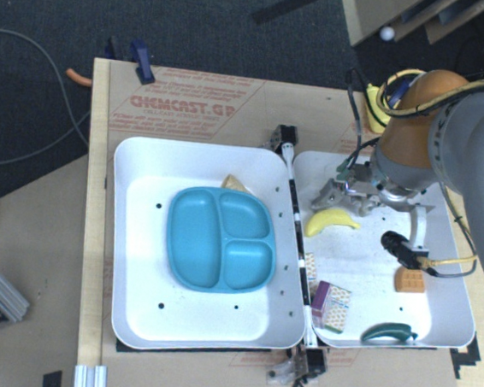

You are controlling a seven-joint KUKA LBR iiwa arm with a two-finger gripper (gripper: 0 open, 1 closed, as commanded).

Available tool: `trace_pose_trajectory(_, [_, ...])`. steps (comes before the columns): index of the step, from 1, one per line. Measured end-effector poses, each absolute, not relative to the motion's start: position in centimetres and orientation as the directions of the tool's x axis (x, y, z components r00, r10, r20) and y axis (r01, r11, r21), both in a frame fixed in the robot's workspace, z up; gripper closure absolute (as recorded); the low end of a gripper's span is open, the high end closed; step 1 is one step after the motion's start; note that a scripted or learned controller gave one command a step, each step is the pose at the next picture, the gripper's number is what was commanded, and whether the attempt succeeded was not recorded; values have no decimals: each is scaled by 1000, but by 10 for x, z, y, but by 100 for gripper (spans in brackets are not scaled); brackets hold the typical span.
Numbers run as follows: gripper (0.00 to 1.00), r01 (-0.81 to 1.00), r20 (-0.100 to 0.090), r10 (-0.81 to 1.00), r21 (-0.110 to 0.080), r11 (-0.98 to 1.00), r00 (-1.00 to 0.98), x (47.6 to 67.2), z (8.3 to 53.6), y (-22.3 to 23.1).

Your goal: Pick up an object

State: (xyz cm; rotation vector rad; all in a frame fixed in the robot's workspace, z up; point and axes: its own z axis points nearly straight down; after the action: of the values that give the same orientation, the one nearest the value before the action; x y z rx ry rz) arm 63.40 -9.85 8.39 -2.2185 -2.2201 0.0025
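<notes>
The gripper (346, 194) hangs low over the right bin (446, 311), near its 10 o'clock corner. I cannot tell if it is open or shut. Nothing can be seen held in it.

There are two white bins, flat and smooth, side by side. The left bin (139, 229) holds one big blue plate (211, 238) in its middle. The plate has round corners and three dips. One small tan bit (234, 181) peeks out at the plate's 12 o'clock edge.

The right bin holds four things. One yellow banana (332, 223), curved and smooth, lies at 10 o'clock, just beside the gripper. One small box (332, 303) with purple sides and a dotted top lies at 7 o'clock. One green ring-like thing (389, 334) lies at 6 o'clock by the rim. One small orange block (410, 281) sits at 4 o'clock.
</notes>
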Motion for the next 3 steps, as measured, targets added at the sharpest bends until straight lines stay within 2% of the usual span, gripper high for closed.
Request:
trace_pose_trajectory(1, [0, 1000, 1, 1000, -3, -1, 1, 620, 85, -94])
trace_pose_trajectory(2, [0, 1000, -1, 1000, 2, 1, -1, 667, 85, -101])
trace_pose_trajectory(3, [0, 1000, 0, 1000, -2, -1, 1, 615, 84, -100])
